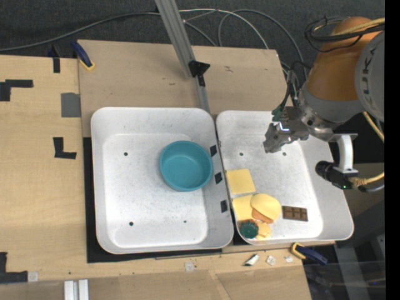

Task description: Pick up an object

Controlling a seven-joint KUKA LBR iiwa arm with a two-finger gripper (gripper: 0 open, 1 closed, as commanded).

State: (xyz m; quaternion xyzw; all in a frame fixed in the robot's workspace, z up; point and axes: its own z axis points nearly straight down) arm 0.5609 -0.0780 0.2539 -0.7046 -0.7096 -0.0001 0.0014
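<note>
My gripper (274, 142) hangs over the back half of the right bin (325, 227), with nothing seen between its fingers. In front of it, near the bin's left wall, lies a pale yellow square block (240, 182). Closer to the front sits a yellow round piece (265, 205) on a small pile with an orange bit and a dark teal piece (249, 229). A brown chocolate bar (294, 214) lies flat to the right of the pile. A teal bowl (185, 165) stands in the left bin (125, 199).
A grey metal pole (181, 39) slants across the back of the bench toward the gap between the bins. Cables loop behind the right bin. Small clips lie on the bench at the front edge and the back left corner.
</note>
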